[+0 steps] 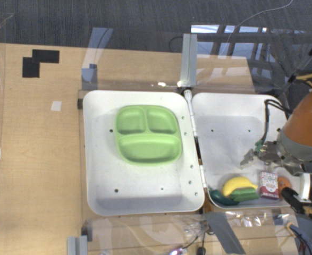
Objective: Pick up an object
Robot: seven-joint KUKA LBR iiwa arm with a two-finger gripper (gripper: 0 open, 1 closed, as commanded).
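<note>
1. A yellow banana-shaped object (238, 185) lies at the near edge of the right bin (225, 126), toward its front middle, with nothing gripping it.
2. A dark green object (234, 196) lies right under and against the yellow one, stretching along the bin's front wall from the near-left corner rightward.
3. Just to the right of these two sits a small pink-and-white carton (269, 185), standing close beside the green object's right end.
4. An orange-red object (284, 181) peeks out just right of the carton, partly covered by the arm's hardware; what it is cannot be made out.
5. The jaws (250, 158) hang over the right bin, above and slightly right of the yellow object, apart from it. Light metal fingers (247, 158) point left and down; whether they are spread or closed cannot be told at this angle, and nothing is visible between them.
6. The arm (307, 126), with its orange band, comes in from the right edge, over the bin's right side.
7. The left bin (97, 142), touching the right one along a shared middle rim, holds a light green divided tray (147, 134) with three compartments, lying flat near the bin's centre.
8. Both bins rest on the wooden desk (33, 158).
</note>
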